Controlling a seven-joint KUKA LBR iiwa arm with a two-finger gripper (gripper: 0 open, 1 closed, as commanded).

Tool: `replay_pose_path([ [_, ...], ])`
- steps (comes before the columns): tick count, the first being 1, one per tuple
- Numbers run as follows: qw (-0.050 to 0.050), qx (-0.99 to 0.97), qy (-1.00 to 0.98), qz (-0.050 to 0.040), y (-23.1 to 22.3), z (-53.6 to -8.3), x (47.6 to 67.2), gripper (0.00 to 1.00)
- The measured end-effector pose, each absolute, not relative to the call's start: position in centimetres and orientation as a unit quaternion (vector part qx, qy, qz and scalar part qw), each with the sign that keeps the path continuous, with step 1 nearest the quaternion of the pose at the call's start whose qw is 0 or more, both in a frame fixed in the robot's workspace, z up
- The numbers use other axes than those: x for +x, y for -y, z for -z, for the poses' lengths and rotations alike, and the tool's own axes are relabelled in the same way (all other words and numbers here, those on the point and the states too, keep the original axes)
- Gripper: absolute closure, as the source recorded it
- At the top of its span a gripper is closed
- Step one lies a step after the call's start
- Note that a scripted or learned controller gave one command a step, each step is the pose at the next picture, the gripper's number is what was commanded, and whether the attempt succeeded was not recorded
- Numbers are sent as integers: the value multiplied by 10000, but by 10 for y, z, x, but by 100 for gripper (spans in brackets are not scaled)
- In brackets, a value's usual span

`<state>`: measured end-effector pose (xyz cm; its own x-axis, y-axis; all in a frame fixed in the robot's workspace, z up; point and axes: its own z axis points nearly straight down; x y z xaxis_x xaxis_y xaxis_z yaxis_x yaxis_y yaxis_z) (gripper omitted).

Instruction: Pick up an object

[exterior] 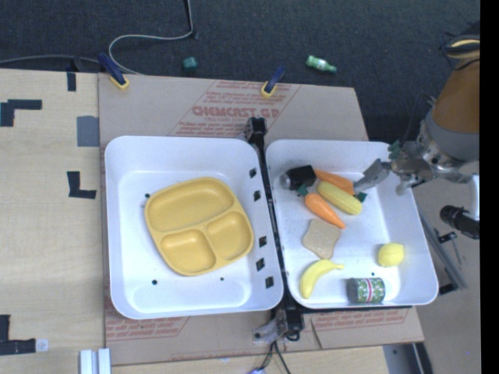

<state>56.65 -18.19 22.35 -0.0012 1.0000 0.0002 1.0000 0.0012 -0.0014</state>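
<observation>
Reaching in over the right bin [421,244], the gripper [373,176] is nearing the corn cob [340,199], its grip impossible to judge, descent pending.

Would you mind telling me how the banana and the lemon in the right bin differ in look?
The banana is long and curved; the lemon is short and rounded. The banana lies near the bin's front wall, beside the green can; the lemon sits farther right, above that can. Both are yellow and lie untouched, apart from the gripper.

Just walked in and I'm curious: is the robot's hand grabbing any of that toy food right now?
Hand: over the right white bin, beside the yellow toy corn cob; open or closed cannot be told.
</observation>
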Motion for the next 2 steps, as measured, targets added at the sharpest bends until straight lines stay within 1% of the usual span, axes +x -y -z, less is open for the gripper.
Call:
replay_pose_path([
  [1,23,-7066,7076,-12,140,-101,571,0],
  [2,-10,-7062,7080,10,93,-86,604,0],
])
